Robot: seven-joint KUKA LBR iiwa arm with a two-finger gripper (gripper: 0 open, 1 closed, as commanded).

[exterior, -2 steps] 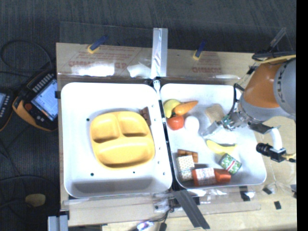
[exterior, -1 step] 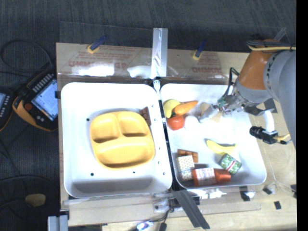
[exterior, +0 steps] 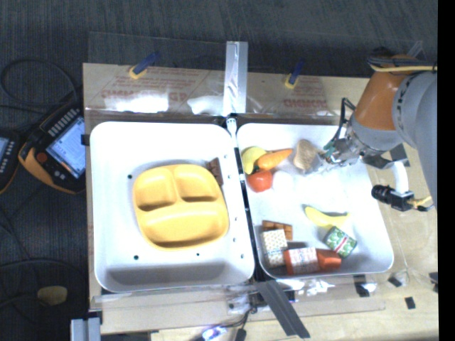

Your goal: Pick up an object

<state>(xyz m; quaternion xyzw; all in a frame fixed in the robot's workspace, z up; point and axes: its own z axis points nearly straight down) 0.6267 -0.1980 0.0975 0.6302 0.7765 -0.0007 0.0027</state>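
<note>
My gripper (exterior: 333,152) is low in the right bin (exterior: 370,226), near its far right corner. It sits just right of a beige lumpy item (exterior: 306,155), close to it or touching it; I cannot tell which. Left of that lie an orange carrot (exterior: 274,159), a yellow-green fruit (exterior: 251,155) and a red tomato (exterior: 260,181). A yellow banana (exterior: 325,216) lies mid-bin, with a green can (exterior: 341,241) below it. A red bottle (exterior: 307,259), a pale box (exterior: 273,242) and a brown block (exterior: 277,228) rest near the front wall.
The left bin (exterior: 114,190) holds a yellow divided plate (exterior: 181,204), with a small dark brown item (exterior: 214,168) at its far right corner. The arm's grey and orange body (exterior: 398,109) hangs over the right bin's far right corner. A black handheld controller (exterior: 60,148) lies left of the bench.
</note>
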